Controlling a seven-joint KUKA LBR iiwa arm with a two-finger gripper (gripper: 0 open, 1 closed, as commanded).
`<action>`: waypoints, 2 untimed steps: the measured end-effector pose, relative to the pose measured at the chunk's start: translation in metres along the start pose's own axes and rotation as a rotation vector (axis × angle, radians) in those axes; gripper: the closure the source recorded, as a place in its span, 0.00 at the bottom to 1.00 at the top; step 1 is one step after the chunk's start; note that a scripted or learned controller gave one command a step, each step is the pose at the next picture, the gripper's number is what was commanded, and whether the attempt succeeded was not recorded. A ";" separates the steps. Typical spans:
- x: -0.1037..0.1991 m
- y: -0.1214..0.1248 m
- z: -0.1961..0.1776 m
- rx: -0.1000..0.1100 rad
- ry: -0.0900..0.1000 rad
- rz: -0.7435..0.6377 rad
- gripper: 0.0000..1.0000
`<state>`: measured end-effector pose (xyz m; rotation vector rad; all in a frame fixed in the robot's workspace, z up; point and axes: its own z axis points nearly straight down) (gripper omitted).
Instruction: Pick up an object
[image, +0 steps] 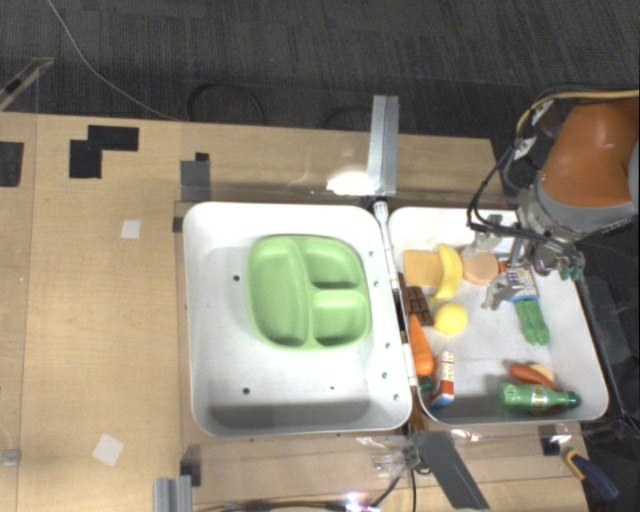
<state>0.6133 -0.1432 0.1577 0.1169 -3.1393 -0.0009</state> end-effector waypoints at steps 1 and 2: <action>0.010 0.058 0.067 0.002 -0.017 -0.017 0.00; 0.062 0.042 0.067 0.002 -0.018 0.098 0.00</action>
